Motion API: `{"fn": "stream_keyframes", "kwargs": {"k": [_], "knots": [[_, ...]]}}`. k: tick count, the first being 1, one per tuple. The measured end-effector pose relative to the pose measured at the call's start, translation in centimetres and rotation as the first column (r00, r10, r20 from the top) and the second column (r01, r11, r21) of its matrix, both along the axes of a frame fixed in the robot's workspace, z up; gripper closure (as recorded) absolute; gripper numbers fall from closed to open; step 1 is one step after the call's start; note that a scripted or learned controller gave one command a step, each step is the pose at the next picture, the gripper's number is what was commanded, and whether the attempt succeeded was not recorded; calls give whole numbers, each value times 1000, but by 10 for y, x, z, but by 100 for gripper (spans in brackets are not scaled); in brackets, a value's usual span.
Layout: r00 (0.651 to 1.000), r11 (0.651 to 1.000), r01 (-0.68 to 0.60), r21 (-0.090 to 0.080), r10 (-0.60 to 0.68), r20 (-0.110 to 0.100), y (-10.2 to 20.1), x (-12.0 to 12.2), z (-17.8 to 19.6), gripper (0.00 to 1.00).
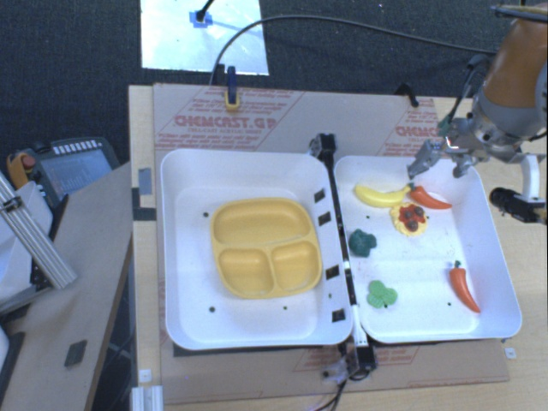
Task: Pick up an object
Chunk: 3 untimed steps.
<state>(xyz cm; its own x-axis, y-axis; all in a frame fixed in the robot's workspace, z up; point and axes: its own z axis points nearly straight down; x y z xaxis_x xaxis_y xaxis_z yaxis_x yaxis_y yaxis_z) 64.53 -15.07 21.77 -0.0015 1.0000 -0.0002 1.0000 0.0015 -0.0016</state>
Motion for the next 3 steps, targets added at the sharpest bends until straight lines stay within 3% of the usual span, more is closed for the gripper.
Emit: {"fn": "stream_keyframes", "kwargs": {"k": [2,3], "knots": [[1000,1000,-4,0,4,2,16,-1,-106,0],[1000,1000,-5,-1,5,6,16,0,-93,100]]}}
